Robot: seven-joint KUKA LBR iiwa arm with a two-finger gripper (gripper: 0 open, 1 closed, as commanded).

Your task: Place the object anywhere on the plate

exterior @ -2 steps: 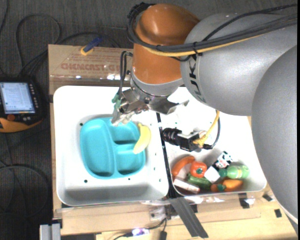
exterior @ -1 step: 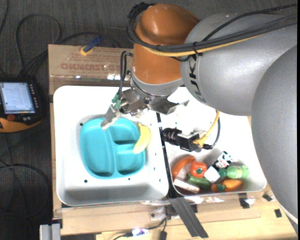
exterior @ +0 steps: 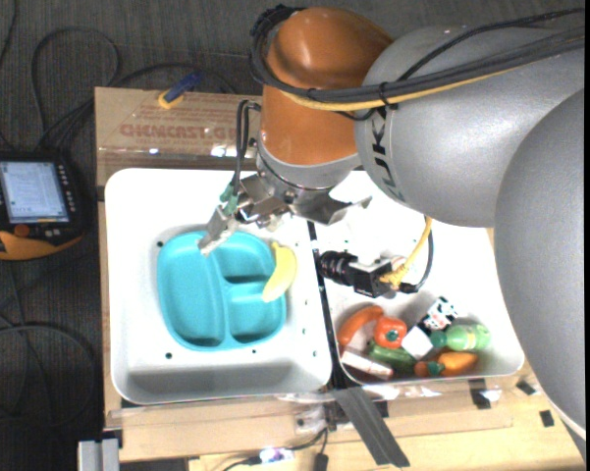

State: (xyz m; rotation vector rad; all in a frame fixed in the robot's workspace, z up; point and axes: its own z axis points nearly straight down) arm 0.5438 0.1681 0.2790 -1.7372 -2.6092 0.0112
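Arm (exterior: 491, 116) looms closest | I see gripper (exterior: 219, 226) over plate (exterior: 201, 302) at its 12 o'clock rim, whether spread or pressed together I can't tell | banana (exterior: 279, 271) lies on plate at 3 o'clock | I judge it light, smooth, slippery; pinch across its middle.
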